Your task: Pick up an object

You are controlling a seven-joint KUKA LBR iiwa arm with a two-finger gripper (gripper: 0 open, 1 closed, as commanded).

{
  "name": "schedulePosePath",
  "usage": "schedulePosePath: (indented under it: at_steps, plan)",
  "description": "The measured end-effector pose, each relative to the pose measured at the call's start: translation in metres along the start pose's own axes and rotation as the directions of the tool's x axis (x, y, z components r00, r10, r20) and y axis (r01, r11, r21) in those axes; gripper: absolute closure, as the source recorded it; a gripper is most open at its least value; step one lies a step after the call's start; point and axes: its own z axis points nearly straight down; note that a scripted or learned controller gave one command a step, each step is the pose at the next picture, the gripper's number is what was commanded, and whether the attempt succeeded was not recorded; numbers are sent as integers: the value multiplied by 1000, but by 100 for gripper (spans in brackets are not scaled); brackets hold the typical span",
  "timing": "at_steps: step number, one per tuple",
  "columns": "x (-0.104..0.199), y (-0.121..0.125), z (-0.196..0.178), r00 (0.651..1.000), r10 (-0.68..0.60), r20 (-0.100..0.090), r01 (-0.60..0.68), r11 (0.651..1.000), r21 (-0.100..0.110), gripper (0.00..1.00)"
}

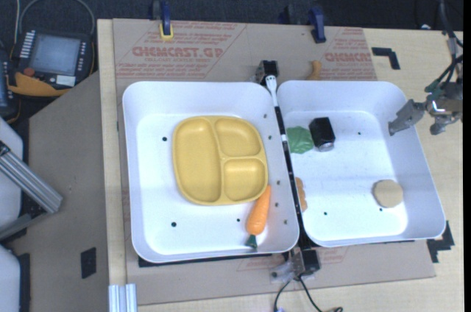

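Note:
My gripper (421, 123) hangs at the far right, over the right rim of the right bin (346, 229). Its two grey fingers (402, 119) stand apart, open, with nothing between them. In that bin lie a green lump (299, 140) and a black block (321, 133), touching each other near the bin's left wall. A tan round piece (388, 193) rests near the front right, below the gripper. The left bin (147, 178) holds a yellow divided plate (218, 158). An orange carrot (258, 211) lies at the plate's front right corner.
A small orange piece (299, 194) sits in the seam between the two bins. Blue clamps (164, 12) hold the cardboard sheet at the back edge. A pendant with a screen (51, 57) lies off the bench at the left.

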Motion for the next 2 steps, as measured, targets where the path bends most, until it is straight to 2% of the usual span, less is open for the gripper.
schedulePosePath:
  at_steps: [1,2]
  plan:
    - [-4,-5,62,1000,1,-4,-1,1000,8,0]
    - [2,-5,106,1000,0,-4,0,1000,7,0]
